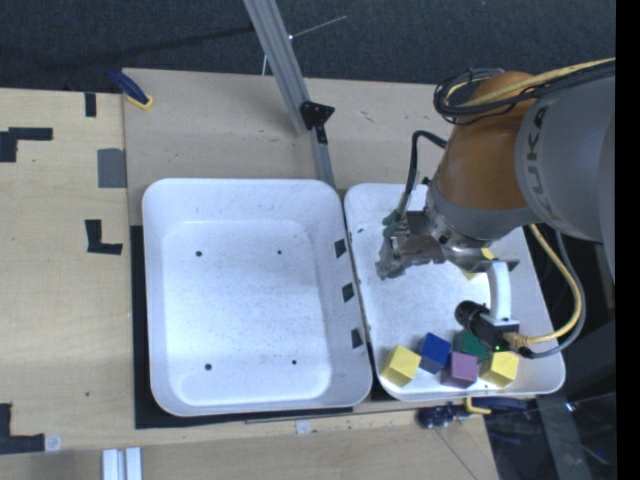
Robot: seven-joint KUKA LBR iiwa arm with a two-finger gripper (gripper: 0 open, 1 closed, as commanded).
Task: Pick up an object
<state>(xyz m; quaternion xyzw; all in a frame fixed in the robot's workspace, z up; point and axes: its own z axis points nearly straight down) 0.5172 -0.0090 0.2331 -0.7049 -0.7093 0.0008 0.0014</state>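
One grey KUKA arm with an orange band, bent down over the right shallow white bin (pixel 372 230).
Reaching in from the right, two-finger gripper (pixel 390 258) low near the bin's left wall; finger state impossible to tell. Well apart, along the near edge: yellow cube (pixel 402 365), blue cube (pixel 435 351), purple cube (pixel 463 368), green block (pixel 470 345), second yellow cube (pixel 503 368).

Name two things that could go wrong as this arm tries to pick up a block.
1. The blocks are packed together at the right bin's near edge: yellow block, blue block, purple block. The claw may nudge neighbours or grab two.
2. The claw hangs well away from the cluster, so a straight descent would likely close on bare bin floor.
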